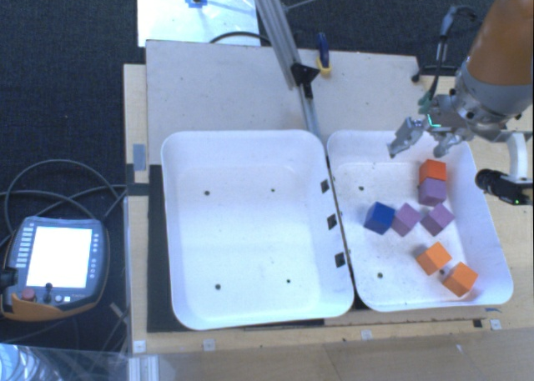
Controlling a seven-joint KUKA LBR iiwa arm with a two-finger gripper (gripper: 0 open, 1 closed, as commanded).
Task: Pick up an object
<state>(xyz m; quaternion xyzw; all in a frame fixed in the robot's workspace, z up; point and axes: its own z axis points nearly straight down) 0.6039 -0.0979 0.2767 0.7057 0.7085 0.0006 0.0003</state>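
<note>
We note small matte cubes in the right bin (pixel 492 275): one blue cube (pixel 379 218), three purple cubes (pixel 421 208), three orange cubes (pixel 443 265). One orange cube sits atop a purple one. The metal pincer (pixel 424 139) hangs spread open, gripping nothing, over the bin's far rim. The left bin (pixel 179 204) has smooth white plastic walls. The arm is cut off at the frame's top right.
</note>
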